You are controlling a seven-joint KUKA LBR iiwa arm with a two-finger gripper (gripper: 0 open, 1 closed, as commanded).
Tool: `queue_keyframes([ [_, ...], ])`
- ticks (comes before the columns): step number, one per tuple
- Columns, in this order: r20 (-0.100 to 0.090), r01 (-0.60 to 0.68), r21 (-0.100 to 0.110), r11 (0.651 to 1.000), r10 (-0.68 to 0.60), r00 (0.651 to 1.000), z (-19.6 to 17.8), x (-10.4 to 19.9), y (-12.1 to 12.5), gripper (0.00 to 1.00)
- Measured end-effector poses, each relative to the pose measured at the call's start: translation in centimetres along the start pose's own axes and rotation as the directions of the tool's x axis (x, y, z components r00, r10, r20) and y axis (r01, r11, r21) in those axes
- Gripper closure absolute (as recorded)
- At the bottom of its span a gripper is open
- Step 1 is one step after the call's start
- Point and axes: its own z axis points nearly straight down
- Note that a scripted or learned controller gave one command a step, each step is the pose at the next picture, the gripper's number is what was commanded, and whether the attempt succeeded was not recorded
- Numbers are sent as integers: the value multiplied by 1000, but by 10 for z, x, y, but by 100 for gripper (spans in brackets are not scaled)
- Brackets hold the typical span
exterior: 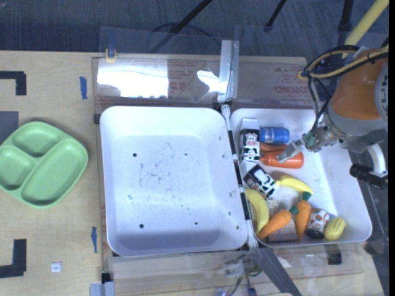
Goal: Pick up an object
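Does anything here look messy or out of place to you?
Nothing looks damaged or spilled. The toys sit in a loose heap in the right white bin: the yellow plastic banana and orange toy carrots lie over each other. The green divided plate sits alone off on the wooden bench.

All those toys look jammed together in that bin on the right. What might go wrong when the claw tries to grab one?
The gripper sits at the orange toy, with the blue can right beside it, so it may nudge or snag the wrong item. The bananas and carrots overlap, so lifting one could drag its neighbours.
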Motion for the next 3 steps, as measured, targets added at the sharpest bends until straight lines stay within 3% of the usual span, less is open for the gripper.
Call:
queue_keyframes([
  [1, -5, -26, 20, 999, 26, 1000, -34, -74, 33, 0],
  [2, -13, 336, 16, 942, -336, 942, 26, -51, 21, 0],
  [3, -18, 490, 14, 872, -490, 872, -52, -11, -3, 0],
])
